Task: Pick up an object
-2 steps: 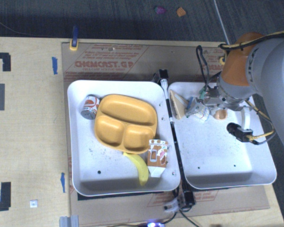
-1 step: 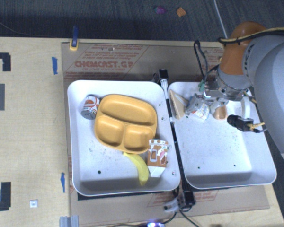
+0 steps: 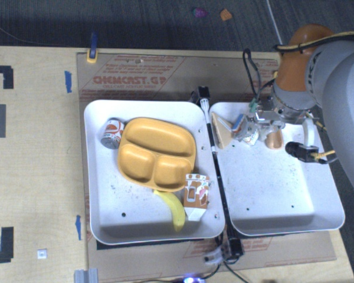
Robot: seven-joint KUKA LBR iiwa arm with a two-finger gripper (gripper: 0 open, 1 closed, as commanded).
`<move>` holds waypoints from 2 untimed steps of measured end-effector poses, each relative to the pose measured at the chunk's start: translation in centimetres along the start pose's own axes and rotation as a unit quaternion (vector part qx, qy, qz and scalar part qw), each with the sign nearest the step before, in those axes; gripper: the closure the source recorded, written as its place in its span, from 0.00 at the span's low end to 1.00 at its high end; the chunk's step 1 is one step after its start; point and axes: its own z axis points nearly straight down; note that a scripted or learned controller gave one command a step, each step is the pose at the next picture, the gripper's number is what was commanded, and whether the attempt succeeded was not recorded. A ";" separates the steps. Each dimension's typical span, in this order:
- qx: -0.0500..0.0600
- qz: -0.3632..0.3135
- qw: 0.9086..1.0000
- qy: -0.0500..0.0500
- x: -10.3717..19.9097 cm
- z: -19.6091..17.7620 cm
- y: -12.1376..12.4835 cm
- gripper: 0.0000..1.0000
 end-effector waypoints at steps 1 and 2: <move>-0.037 0.004 0.999 -0.001 8.5 -8.1 -9.5 1.00; -0.036 0.005 0.999 -0.002 2.5 -7.6 -15.0 1.00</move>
